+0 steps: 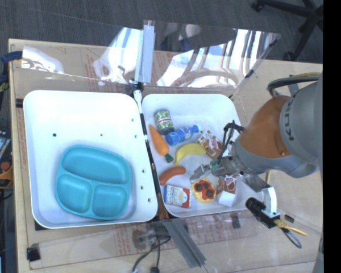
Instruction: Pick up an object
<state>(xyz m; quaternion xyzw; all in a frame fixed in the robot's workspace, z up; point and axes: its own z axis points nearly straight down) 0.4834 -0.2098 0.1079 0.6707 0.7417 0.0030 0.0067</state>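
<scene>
The right bin (216, 102) holds several toy foods: a green can (163, 120), a blue bottle (181, 135), an orange carrot (158, 142), a yellow banana (190, 151), a red sausage (171, 174), a small milk carton (177, 196), a round fruit tart (204, 190), a brown snack box (210, 143) and a white-and-red carton (228, 187). My gripper (207, 169) is low in this bin, just below the banana and above the tart, right of the sausage. Nothing visibly sits in it.
The left bin (45, 107) holds a blue divided plate (94, 181). A raised divider (143, 129) separates the bins. The arm's orange and grey body (273, 141) overhangs the right bin's right side. Clear plastic sheeting (187, 56) lies behind the bins.
</scene>
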